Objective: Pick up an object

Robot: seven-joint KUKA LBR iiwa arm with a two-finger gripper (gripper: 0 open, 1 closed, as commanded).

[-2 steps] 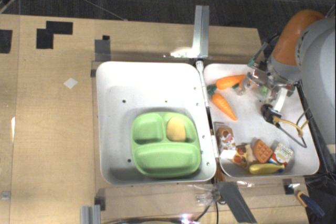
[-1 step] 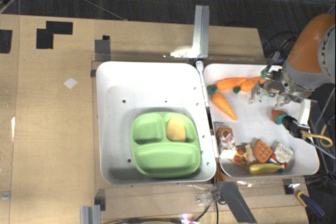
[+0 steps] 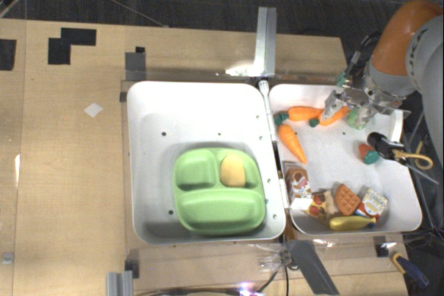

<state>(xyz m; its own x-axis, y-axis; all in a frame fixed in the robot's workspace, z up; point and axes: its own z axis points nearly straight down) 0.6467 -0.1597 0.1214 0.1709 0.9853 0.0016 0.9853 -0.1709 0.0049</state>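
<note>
In the right bin (image 3: 399,208), an orange carrot (image 3: 301,113) lies at the back left, and a second carrot (image 3: 291,141) lies just in front of it. My gripper (image 3: 338,107) hangs low over the back of this bin. It is right beside a short orange piece (image 3: 334,117) at the first carrot's right end. A pale green object (image 3: 356,120) sits just to the gripper's right. The arm's grey wrist and orange band (image 3: 402,38) reach in from the right.
The right bin's front holds a snack packet (image 3: 297,184), a waffle (image 3: 347,199), a banana (image 3: 350,222) and a small box (image 3: 374,203). A red and teal toy (image 3: 368,152) lies at its right. The left bin (image 3: 159,114) holds a green divided tray (image 3: 208,208) with a yellow item (image 3: 234,170).
</note>
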